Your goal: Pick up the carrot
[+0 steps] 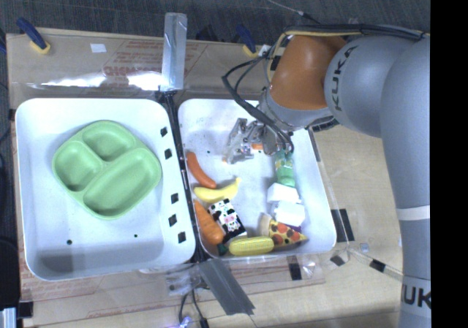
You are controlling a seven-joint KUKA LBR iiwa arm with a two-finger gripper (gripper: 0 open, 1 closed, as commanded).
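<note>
The carrot (208,223), orange and tapered, lies at the front left of the right bin (319,173), against the bin's left wall. It sits beside a cow-patterned block (227,218) and below a banana (217,191). My gripper (243,145) hangs over the back middle of the right bin, up and to the right of the carrot and well apart from it. It is open with nothing between its fingers.
A red sausage (198,168) lies just behind the banana. A green bottle (284,170), white blocks (286,204), a pizza slice (287,234) and a yellow piece (251,245) crowd the right and front. The left bin (36,246) holds a green divided plate (107,166).
</note>
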